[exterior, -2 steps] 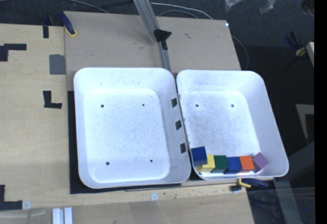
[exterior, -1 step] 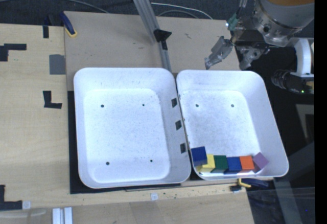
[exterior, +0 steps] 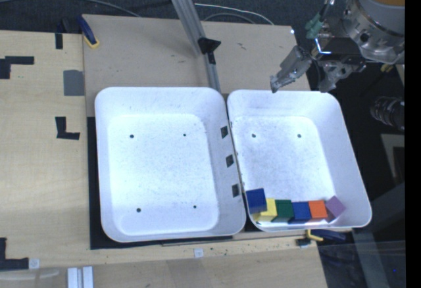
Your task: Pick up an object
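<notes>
**Hand above the right bin, blocks untouched**

From the overhead camera I see the hand (exterior: 284, 79) at upper right, over the right bin's (exterior: 342, 125) far rim, grasping nothing; open or clenched, I cannot tell. Coloured blocks (exterior: 293, 209) line that bin's lower edge.

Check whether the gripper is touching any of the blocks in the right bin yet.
Apart. The camera view shows the gripper above the right bin's far rim, while the row of blocks lies along the near wall, with bare bin floor between them.
</notes>
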